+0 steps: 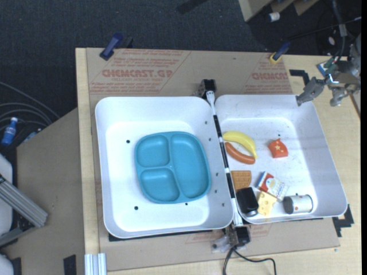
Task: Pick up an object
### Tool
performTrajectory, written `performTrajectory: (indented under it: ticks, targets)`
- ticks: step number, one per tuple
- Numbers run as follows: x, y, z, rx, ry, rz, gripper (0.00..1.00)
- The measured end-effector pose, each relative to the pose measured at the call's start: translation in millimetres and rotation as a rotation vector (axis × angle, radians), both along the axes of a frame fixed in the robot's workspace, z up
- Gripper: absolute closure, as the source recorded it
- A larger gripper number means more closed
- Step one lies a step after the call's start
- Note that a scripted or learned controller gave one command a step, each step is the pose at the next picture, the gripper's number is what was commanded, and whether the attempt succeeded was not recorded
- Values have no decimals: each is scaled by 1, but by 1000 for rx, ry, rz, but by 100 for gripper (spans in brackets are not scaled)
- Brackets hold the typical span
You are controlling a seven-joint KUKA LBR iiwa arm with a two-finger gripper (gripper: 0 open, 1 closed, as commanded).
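Claw at counter's far right corner, above right bin; cannot tell its state. Banana light, smooth, curved: grab across middle.

1. Surface: brown board carrying two shallow white bins side by side.
2. Left bin: holds a blue divided plate with three compartments, near centre.
3. Right bin: banana touching a hot dog; a red strawberry-like piece apart to their right.
4. Near front edge: cracker, black block, cheese piece, small red-and-white packet, white cylinder.
5. Jaws sit past the right bin's far right corner, nothing visible between them.
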State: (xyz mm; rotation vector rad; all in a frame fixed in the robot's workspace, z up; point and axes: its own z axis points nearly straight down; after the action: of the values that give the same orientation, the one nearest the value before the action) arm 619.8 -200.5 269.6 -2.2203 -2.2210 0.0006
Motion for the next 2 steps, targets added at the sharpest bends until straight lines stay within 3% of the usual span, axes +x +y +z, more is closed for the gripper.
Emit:
performTrajectory:
  ticks: [1,2]
  targets:
    - [21,17,-141,1,5,1,0]
    - [46,68,-185,2,2,1,0]
